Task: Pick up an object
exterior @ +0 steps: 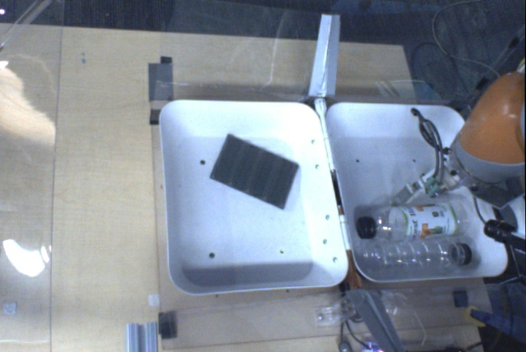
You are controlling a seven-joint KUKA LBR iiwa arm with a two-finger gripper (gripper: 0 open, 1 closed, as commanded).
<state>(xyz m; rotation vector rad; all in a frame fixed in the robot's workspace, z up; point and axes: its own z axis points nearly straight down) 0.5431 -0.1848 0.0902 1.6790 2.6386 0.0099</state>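
The gripper hung low in the right bin, just above two clear bottles lying side by side. Whether its jaws were open or shut I could not tell. Round, slick plastic might roll or slip from a pinch. The arm was cut off at the frame edge. A dark pad lay in the left bin.

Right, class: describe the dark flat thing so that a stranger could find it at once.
Start with the two white bins side by side and take the left bin. On its floor, towards the far side, lies a dark grey rectangular pad, turned at a slant. It is flat and opaque, unlike the clear bottles in the right bin.
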